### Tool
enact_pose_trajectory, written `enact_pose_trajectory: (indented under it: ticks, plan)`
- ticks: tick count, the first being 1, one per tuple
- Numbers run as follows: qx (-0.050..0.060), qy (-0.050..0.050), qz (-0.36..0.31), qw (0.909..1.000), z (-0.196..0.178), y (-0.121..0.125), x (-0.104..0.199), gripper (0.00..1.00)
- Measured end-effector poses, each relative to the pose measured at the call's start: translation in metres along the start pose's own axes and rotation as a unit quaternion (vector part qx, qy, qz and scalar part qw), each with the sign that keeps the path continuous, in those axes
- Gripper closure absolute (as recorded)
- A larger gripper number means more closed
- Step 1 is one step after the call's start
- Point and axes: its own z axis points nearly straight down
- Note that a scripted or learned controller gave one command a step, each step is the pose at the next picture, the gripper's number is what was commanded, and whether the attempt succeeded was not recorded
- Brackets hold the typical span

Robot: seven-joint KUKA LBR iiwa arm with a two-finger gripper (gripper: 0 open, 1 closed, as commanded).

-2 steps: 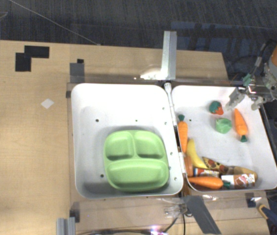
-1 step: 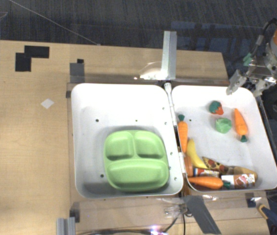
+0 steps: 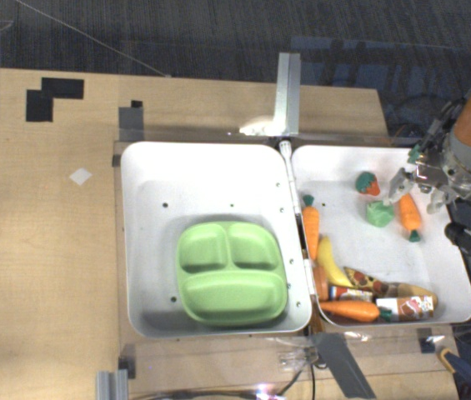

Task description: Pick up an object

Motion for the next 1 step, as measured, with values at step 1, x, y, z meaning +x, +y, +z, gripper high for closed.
enact_pose_trajectory:
  ticks: [1]
  plan:
    - [-0.002,0.0,0.021,0.9998,0.0674,0.0289,0.0075,0.0]
